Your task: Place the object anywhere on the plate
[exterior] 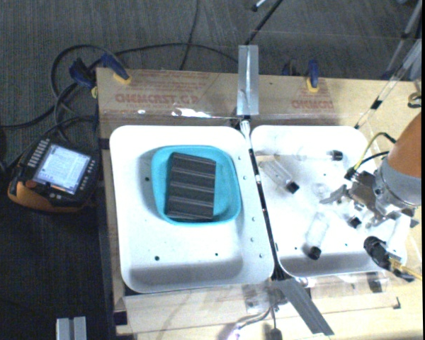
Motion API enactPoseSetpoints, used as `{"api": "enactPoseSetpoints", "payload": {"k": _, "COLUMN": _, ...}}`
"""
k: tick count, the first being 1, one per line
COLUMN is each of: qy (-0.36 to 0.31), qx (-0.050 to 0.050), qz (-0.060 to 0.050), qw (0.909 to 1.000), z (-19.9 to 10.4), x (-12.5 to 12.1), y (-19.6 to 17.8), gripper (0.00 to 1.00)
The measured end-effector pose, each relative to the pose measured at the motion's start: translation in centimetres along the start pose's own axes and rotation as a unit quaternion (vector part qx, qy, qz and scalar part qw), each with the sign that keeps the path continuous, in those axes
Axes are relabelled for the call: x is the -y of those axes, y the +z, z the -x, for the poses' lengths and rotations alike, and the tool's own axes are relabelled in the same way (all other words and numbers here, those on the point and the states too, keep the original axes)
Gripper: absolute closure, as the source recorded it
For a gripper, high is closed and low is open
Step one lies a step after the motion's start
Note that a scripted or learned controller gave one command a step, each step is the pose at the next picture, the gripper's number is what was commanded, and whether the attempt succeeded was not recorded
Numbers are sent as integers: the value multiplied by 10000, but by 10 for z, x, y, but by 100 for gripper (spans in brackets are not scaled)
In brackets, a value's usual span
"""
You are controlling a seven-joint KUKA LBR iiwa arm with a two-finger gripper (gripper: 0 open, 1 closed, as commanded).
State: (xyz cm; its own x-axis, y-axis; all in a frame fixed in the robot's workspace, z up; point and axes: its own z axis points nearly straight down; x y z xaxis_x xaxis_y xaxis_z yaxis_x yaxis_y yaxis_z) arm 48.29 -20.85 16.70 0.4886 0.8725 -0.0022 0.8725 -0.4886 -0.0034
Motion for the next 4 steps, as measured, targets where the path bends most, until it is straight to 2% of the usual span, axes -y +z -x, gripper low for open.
{"api": "enactPoseSetpoints", "payload": {"k": 1, "qy": 49, "qx": -1, "qz": -10, "qw": 10000, "z": -42, "x": 24, "y": 35, "gripper": 0}}
{"api": "enactPoseSetpoints", "payload": {"k": 2, "qy": 313, "qx": 16, "qz": 88, "qw": 9995, "z": -83, "x": 44, "y": 75, "gripper": 0}}
{"api": "enactPoseSetpoints", "payload": {"k": 3, "qy": -905, "qx": 7, "qz": 2, "qw": 9959, "z": -33, "x": 19, "y": -13, "gripper": 0}}
{"api": "enactPoseSetpoints", "payload": {"k": 4, "qy": -905, "qx": 6, "qz": 2, "qw": 9959, "z": -33, "x": 19, "y": -13, "gripper": 0}}
